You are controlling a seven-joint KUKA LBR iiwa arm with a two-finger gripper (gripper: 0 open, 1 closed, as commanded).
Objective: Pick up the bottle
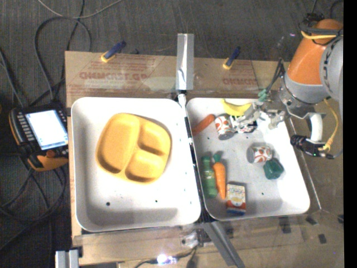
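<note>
The green plastic bottle (209,177) lies flat in the right white bin (295,197), close to the bin's left wall and near the middle of that wall. A long orange carrot (220,178) lies just beside the bottle, on the side away from the wall. A small juice box with a yellow front (236,198) sits near the carrot's lower end, toward the front wall of the right white bin. A small red and white can (260,153) lies near the middle of that bin, and a dark green lumpy thing (273,168) sits just beside the can. A yellow banana (236,107) lies by the back wall, with a red sausage shape (203,124) and another red and white can (223,125) near it. The gripper (249,118) hangs over the back part of the right white bin, just beside the banana and well apart from the bottle. I cannot tell how it is set. A yellow tray with three hollows (134,148) rests in the left white bin (89,205).
</note>
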